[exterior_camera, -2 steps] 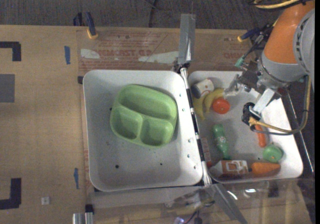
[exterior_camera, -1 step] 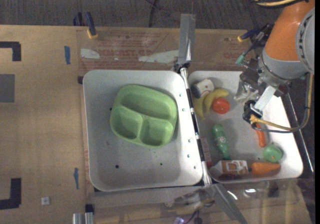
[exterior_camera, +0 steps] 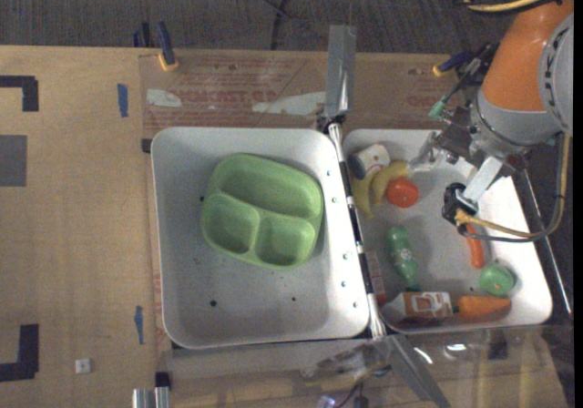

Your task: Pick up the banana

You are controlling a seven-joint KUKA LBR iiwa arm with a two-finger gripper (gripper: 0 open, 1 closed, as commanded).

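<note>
On your worktop, the left bin carries a green divided plate. The right bin is the one that matters. Your end effector hangs over its upper middle, and you cannot tell whether it is wide or narrow. The banana lies to its left and slightly nearer you, against the bin's left wall. Its long axis slants from upper right to lower left, with a white cup and a red ball crowding it.
</note>
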